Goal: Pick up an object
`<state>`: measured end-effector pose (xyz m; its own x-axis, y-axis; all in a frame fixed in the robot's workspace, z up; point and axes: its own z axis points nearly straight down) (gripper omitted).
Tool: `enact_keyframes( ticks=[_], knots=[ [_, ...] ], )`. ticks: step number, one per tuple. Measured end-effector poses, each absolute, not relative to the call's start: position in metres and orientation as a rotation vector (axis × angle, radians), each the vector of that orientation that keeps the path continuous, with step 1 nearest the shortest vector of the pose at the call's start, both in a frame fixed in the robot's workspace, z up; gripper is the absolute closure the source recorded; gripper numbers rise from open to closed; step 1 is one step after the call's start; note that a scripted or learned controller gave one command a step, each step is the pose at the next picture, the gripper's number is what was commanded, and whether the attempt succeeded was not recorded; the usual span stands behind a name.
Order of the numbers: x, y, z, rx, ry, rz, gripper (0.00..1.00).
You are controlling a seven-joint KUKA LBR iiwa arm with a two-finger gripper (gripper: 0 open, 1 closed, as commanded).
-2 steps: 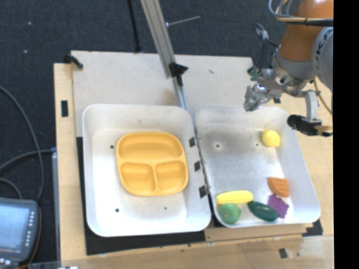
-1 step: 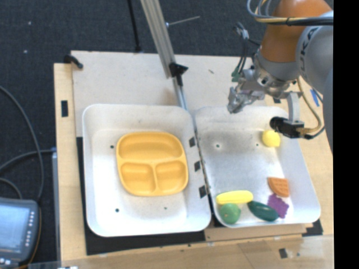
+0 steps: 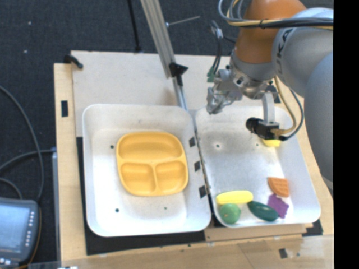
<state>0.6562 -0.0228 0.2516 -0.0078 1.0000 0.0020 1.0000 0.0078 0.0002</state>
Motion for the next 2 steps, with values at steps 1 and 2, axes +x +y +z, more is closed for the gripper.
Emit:
enact_keyframes(
  ticks=[1,2],
  knots=[
    [0.651,0.029,0.258,-2.213,-2.229,-0.003,1.0],
    [0.633,0.087,0.255,-2.212,-2.229,0.0,1.0]
  ],
)
